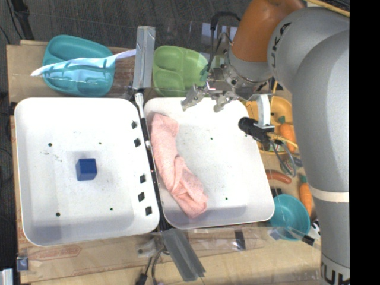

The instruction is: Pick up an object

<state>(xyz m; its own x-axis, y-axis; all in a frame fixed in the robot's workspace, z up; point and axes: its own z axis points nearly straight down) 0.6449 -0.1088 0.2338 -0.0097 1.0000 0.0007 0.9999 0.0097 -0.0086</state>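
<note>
Presently: my end effector (206, 99), fingers spread apart, nothing between them, hanging over the far rim of the right bin (249, 209). Item one: pink cloth (172, 162), crumpled along that bin's left side; likely soft, light, limp; best pinched at a raised fold. Item two: blue cube (86, 168), left bin (35, 230); probably rigid, light; grip opposite flat faces.
</note>
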